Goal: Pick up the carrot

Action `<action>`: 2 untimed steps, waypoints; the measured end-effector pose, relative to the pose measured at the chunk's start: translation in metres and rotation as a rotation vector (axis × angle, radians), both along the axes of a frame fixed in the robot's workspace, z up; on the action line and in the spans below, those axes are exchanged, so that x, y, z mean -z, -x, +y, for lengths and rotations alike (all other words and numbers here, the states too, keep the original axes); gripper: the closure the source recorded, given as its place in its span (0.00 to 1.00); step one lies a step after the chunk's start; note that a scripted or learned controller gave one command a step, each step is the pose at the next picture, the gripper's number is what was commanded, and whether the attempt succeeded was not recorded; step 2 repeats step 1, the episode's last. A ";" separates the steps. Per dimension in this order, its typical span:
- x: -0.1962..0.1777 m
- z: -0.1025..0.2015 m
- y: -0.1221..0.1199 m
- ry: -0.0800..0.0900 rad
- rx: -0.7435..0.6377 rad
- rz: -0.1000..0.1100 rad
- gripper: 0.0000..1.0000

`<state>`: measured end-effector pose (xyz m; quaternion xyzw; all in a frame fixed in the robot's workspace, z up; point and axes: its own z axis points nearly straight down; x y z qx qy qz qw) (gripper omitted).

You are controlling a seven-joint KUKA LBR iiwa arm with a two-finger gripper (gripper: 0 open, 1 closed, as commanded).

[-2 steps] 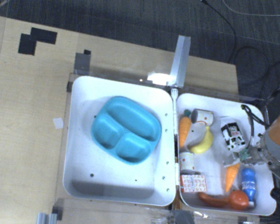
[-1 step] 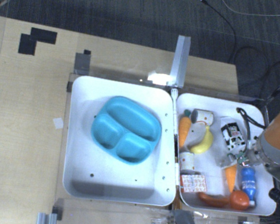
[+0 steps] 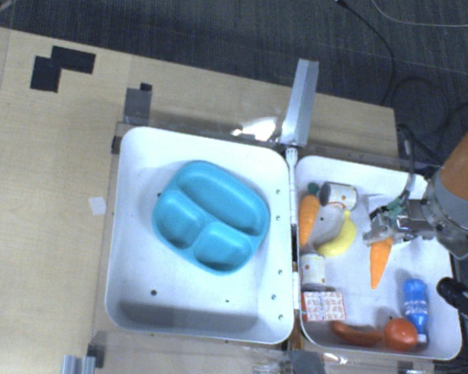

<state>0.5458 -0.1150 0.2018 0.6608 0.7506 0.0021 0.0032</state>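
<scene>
An orange carrot (image 3: 378, 263) points tip-down in the right bin (image 3: 445, 348), right of the middle. Its wide top end sits between the fingers of my gripper (image 3: 389, 231), which reaches in from the right and is shut on it. A second orange, carrot-like piece (image 3: 307, 221) lies along the right bin's left wall, apart from the gripper.
The right bin also holds a yellow banana (image 3: 342, 240), a white can (image 3: 337, 194), a small jar (image 3: 313, 270), a red-and-white box (image 3: 322, 306), a red sausage (image 3: 357, 334), a red-orange round piece (image 3: 401, 334) and a blue bottle (image 3: 415, 306). A blue divided plate (image 3: 210, 216) lies in the left bin (image 3: 122, 296).
</scene>
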 end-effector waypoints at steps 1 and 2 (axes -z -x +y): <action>0.007 0.000 -0.038 0.001 -0.035 0.002 1.00; 0.007 0.000 -0.038 0.001 -0.035 0.002 1.00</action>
